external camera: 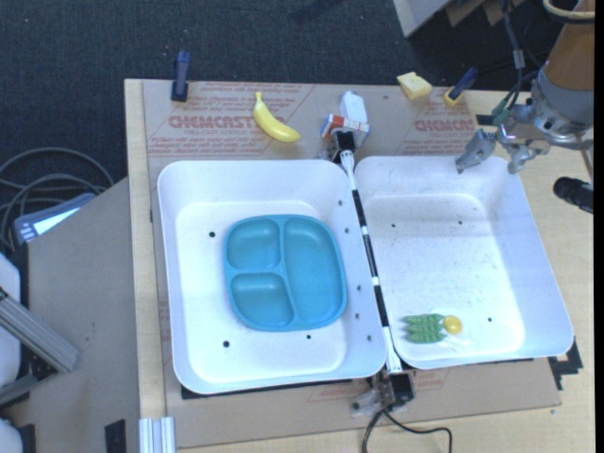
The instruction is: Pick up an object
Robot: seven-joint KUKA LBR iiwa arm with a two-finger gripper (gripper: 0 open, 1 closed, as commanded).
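The metal two-finger pincer [495, 154] hangs over the far edge of the right white plastic bin [528, 243], its fingers spread apart with nothing between them. A small green and yellow toy [429, 327] lies in that bin, well apart, toward seven o'clock from the pincer.

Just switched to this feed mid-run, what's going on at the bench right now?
The grey arm's two-finger gripper hovers open over the far edge of the right white bin, holding nothing. A small green and yellow object lies at that bin's near side, well away from the gripper. A blue divided plastic plate sits in the left white bin. Nothing is picked yet.
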